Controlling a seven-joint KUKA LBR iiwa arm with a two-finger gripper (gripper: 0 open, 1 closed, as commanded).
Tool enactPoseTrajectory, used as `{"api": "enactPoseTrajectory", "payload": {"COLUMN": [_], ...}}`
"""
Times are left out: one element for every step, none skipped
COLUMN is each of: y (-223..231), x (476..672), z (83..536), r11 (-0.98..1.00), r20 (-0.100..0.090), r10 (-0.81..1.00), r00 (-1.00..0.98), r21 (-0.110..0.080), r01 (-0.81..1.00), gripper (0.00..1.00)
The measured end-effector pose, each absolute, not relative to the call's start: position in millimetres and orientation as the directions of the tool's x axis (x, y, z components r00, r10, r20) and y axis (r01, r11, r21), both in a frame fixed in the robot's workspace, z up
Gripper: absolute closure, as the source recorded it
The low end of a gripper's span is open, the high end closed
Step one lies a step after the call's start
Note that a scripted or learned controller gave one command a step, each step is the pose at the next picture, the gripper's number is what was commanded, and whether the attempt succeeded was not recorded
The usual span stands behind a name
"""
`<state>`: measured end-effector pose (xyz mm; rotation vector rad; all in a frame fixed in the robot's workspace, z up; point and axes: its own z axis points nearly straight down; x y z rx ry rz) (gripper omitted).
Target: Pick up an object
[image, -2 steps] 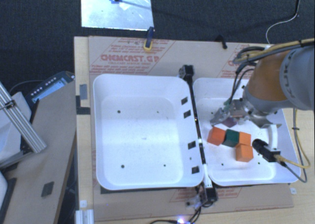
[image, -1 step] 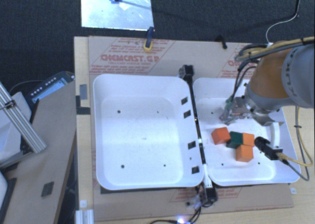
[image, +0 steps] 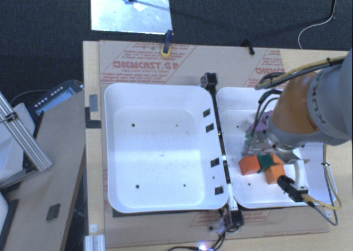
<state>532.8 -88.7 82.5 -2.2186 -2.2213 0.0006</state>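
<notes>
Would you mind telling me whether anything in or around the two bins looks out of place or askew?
Nothing looks spilled or damaged. All the objects sit bunched in the right bin, under the arm: an orange block, a dark green piece and a second orange block crowd together, touching. The left bin sits square beside it.

Dark carpet-like floor (image: 248,1) surrounds a wooden bench (image: 231,57), evenly lit.

Robotics lab: bench (image: 138,59) with white bins (image: 160,150).
</notes>
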Motion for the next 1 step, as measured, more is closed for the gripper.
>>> {"api": "enactPoseTrajectory", "payload": {"y": [-89.8], "x": [535.1], "z": [95.0], "r11": [0.001], "r20": [-0.001], "r10": [1.000], "r00": [-0.001], "r21": [0.003], "r01": [1.000], "gripper": [1.00]}}
